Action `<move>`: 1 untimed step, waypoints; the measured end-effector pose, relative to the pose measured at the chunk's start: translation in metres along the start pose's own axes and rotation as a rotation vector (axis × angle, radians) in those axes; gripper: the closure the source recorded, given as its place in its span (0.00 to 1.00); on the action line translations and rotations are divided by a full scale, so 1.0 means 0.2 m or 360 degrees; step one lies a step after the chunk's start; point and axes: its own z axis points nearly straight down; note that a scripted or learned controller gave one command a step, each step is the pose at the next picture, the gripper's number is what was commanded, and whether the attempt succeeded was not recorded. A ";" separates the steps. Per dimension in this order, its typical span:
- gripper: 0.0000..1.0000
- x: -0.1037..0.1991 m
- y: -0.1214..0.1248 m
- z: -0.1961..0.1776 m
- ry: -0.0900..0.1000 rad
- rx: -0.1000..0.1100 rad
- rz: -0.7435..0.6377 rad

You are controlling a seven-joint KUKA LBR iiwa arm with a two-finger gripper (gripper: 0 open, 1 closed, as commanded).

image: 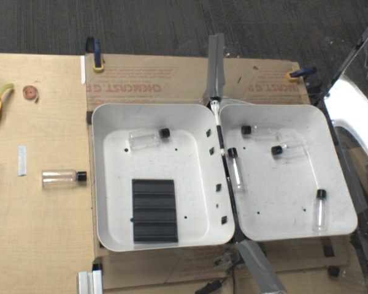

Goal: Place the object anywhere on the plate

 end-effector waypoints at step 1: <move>0.00 0.18 0.03 0.00 0.0000 -0.0002 -0.0001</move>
